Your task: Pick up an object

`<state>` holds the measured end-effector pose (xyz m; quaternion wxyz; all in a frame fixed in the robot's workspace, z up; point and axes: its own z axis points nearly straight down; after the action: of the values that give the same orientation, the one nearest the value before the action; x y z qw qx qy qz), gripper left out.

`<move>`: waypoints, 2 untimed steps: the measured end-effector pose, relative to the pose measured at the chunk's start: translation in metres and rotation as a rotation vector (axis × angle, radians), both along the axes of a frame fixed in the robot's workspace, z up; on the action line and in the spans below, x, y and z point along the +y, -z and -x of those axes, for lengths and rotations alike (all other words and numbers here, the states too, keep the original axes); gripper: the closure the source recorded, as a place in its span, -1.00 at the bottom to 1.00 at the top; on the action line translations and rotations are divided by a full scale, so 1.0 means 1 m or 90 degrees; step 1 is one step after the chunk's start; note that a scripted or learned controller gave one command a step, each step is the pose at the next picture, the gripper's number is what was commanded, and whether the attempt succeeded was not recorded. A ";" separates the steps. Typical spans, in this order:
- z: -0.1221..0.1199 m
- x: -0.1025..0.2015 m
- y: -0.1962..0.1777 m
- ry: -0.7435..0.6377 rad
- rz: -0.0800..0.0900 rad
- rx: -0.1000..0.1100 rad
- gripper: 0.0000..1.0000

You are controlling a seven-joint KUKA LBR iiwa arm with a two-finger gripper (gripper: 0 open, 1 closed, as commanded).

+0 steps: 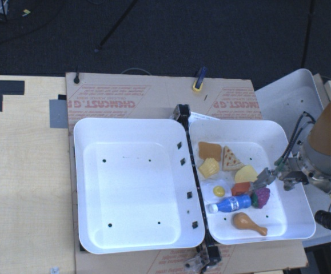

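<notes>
The hand [266, 178] of the grey arm hangs low inside the right white plastic bin [294, 224], its dark fingers just above the crowded group of toys. I cannot tell if the fingers are spread or pressed together, because they are small and dark against the objects, and nothing is seen clearly between them.

The biggest risk, in my judgement, is the crowding. The purple round toy [262, 197], the red block [240, 188] and the pale yellow wedge [246, 174] lie touching or just beside each other under the hand, so a finger may land on top of one piece and push it away, or catch two at once. The blue plastic bottle with white cap [231, 204] is round and may roll out of a grip.

The same bin holds also an orange-brown bread-like block [210, 150], a triangular pizza-like slice [230, 159], a yellow lumpy toy [209, 168], a small yellow round piece [219, 191] and a tan drumstick-shaped toy [247, 222] near the front wall. The left white plastic bin [85, 153] has nothing in it. Both bins sit on cardboard on the worktop [22, 181]
</notes>
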<state>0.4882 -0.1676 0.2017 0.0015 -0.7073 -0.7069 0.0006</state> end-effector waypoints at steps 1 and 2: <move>-0.072 -0.005 0.119 -0.002 0.001 -0.002 -1.00; -0.070 -0.006 0.104 0.002 -0.001 0.000 1.00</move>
<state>0.5581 -0.1737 0.0974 0.0018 -0.7083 -0.7059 0.0003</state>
